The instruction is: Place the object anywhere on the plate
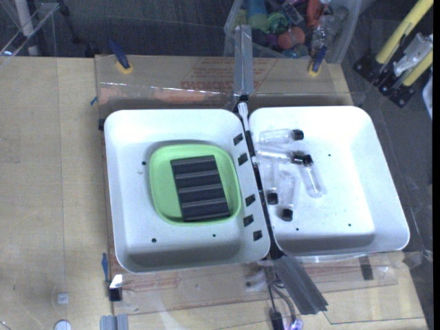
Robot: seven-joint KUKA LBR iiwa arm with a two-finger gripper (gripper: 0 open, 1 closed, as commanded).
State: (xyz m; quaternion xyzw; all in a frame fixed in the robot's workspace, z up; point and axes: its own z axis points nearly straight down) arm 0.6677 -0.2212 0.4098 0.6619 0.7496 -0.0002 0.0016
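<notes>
A light green square plate (160, 185) lies flat in the left white bin (124, 205). A dark grey ridged block (201, 188) with several raised bars rests on the plate and covers most of its middle and right side. In the right white bin (357, 191) lie several clear plastic vials with black caps: one near the back (278, 136), one beside it (283, 157), one towards the centre (313, 181), and others near the divider (285, 199).
A thin divider with black clips (249, 177) separates the two bins. Behind the bins stands a clear box of colourful toys (289, 12). Blue clamps (122, 62) hold a sheet at the bench's back edge. Bare wooden bench (48, 184) lies to the left.
</notes>
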